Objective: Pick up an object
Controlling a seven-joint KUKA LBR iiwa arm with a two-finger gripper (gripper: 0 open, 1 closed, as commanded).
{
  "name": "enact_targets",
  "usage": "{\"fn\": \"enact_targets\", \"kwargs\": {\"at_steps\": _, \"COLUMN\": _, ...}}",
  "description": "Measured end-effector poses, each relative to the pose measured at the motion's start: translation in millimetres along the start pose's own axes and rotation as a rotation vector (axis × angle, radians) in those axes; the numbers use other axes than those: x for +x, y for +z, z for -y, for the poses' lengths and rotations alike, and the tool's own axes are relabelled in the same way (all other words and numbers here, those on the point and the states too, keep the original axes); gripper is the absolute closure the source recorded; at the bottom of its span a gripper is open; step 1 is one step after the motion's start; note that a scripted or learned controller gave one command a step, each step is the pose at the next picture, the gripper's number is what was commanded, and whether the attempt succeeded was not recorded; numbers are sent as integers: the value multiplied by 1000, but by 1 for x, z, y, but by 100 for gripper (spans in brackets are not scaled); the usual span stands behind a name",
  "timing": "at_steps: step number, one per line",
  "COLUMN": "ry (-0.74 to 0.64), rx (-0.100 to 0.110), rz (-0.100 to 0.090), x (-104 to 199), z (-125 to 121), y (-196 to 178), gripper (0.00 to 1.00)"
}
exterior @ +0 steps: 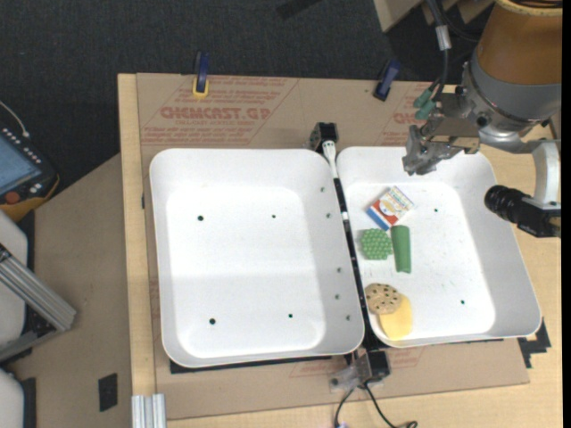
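— White bins are sitting side by side on the counter; where is the tool?
— The tool is hanging over the right bin's far edge; its grip cannot be told.
— And the objects?
— A red-and-white packet, green pieces, a cookie and a yellow piece are lying near the bin's left wall, apart from the tool.

Dark carpet floor — cardboard-topped bench

The tabletop is covered by a brown printed board, on which two white bins are set side by side.
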State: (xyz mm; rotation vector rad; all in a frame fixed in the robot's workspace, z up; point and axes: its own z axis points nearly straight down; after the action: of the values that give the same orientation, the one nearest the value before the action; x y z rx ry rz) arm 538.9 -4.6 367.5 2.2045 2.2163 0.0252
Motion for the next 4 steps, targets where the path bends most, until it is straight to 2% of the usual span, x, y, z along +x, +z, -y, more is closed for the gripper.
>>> {"fn": "enact_targets", "kwargs": {"at_steps": 1, "ry": -1, "rx": 25, "rz": -2, "x": 60, "z": 43, "y": 5, "gripper": 100}}
{"fn": "enact_targets", "kwargs": {"at_steps": 2, "ry": -1, "rx": 15, "rz": -3, "x": 102, "z": 58, "y": -54, "gripper": 100}}
{"fn": "enact_targets", "kwargs": {"at_steps": 3, "ry": 0, "rx": 20, "rz": -1, "x": 152, "z": 51, "y": -50, "gripper": 100}}
{"fn": "enact_targets", "kwargs": {"at_steps": 4, "ry": 0, "rx": 9, "rz": -6, "x": 188, "z": 55, "y": -168, "gripper": 100}}
